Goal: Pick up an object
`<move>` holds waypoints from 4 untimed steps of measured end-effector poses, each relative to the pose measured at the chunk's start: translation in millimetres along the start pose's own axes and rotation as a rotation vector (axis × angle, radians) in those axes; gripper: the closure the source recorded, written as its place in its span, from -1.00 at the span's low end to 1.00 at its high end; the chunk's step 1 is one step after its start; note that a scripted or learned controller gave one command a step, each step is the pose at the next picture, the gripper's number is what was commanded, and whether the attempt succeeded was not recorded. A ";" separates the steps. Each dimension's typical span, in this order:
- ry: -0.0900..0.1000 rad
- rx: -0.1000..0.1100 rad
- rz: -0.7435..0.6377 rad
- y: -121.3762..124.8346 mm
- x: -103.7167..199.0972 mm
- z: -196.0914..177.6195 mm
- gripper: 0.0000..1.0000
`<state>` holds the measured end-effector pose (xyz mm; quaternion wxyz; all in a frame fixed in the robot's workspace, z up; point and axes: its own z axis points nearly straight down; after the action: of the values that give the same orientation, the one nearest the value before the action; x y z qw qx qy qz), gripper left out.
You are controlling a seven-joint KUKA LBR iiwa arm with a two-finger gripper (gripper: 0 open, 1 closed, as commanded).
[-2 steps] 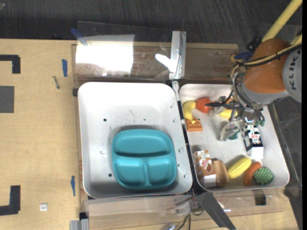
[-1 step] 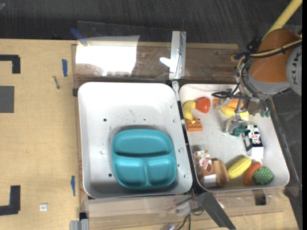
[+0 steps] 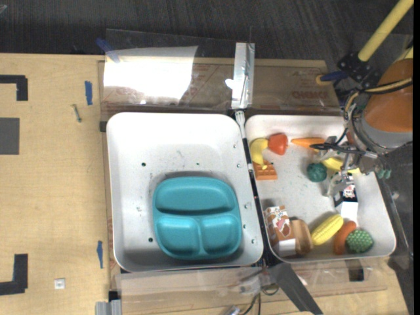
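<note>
The arm enters from the right edge of the frame, its orange band at upper right, and the gripper (image 3: 341, 176) is seen low inside the right bin (image 3: 289, 125), near that bin's right-centre. Whether the jaws are apart or together cannot be told: the wrist hardware hides them and the area beneath is blurred.

No object is seen between them, so no hold is recorded. Judged from the pose, an approach or grasp attempt is in hand, with the lift not yet made.

The candidate objects are all kept in the right bin, presumably as the picking source. The left bin (image 3: 125, 130), at frame centre, carries a teal divided tray (image 3: 195, 216).

Closest to the gripper are a dark green round piece (image 3: 316, 172), just to its left, and a small yellow piece (image 3: 333, 164), partly covered by the wrist. Which one is targeted cannot be told.

Further objects in the right bin:
- Upper left: a yellow banana-like item (image 3: 258, 149) touching a red-orange round piece (image 3: 278, 143), with an orange carrot (image 3: 307, 142) beside them and a small orange block (image 3: 265, 171) below.
- Lower edge: a printed carton (image 3: 278, 223), a brown cylinder (image 3: 301, 236), a yellow corn-like piece (image 3: 327, 228) and a green textured ball (image 3: 359, 241).

The items are small, smooth toy foods lying close together, so a neighbour could be nudged during closing.
</note>
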<state>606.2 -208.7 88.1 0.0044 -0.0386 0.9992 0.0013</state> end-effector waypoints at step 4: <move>-0.001 0.009 0.681 27.8 31.9 -0.9 -1.00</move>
<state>572.3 -183.5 88.7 0.0044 0.2974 0.9547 -0.0015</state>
